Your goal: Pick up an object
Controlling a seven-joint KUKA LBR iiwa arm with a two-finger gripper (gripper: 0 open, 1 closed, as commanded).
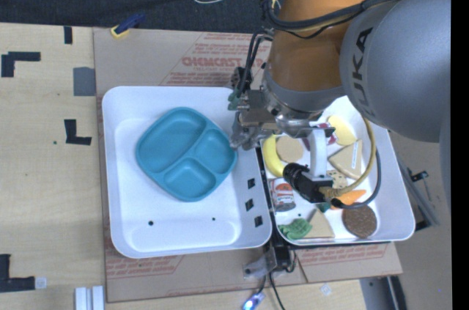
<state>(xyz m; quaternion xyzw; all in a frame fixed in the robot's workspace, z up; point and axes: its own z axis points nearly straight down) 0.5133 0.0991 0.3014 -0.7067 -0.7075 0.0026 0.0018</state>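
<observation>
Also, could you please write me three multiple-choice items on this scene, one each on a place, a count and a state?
1. Where does the blue divided plate lie?
A) in the bin on the view's left
B) in the bin on the view's right
C) on the cardboard outside the bins

2. How many compartments does the plate have?
A) two
B) three
C) five

3. How does the plate lie?
A) upside down
B) standing on its edge
C) flat, hollows facing up

Answers:
1 A, the plate rests on that bin's white floor.
2 B, raised ridges part it into three hollows.
3 C, the hollows and the rim face the camera.
</observation>
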